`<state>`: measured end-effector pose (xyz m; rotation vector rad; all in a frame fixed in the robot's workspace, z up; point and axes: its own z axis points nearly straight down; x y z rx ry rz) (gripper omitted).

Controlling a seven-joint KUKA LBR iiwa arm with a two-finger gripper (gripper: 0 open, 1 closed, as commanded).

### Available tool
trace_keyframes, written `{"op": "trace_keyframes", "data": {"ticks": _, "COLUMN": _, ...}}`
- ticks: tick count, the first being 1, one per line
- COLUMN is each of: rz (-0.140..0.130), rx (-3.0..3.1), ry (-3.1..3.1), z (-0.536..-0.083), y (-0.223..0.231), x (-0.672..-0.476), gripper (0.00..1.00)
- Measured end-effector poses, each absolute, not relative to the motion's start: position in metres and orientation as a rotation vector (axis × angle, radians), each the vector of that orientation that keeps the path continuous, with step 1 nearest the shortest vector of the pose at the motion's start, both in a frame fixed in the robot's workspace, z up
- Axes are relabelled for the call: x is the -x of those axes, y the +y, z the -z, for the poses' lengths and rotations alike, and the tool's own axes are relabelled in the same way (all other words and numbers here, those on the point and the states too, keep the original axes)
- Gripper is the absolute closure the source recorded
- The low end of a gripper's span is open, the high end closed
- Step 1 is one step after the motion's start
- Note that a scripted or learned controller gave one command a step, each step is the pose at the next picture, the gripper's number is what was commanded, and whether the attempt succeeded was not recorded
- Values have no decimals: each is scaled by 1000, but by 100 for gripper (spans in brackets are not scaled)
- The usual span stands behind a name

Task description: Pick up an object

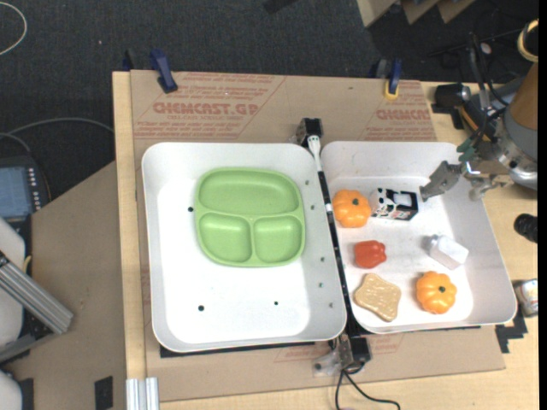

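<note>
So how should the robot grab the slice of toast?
The toast lies flat near the front of the right bin, so probably come straight down and pinch across its two side edges. The gripper has room; the orange pumpkin sits apart to its right.

So the tabletop (256, 109) is a brown board with red lettering printed along its far side. Two shallow white bins sit right on it, side by side and touching: the left bin (171, 254) and the right bin (491, 254). Clamps grip the far edge.
</note>
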<state>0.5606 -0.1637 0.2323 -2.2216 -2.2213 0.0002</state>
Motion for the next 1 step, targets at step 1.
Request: {"op": "trace_keyframes", "data": {"ticks": 1, "rz": 14, "rx": 2217, "ry": -2236, "z": -340, "y": -86, "x": -526, "gripper": 0}}
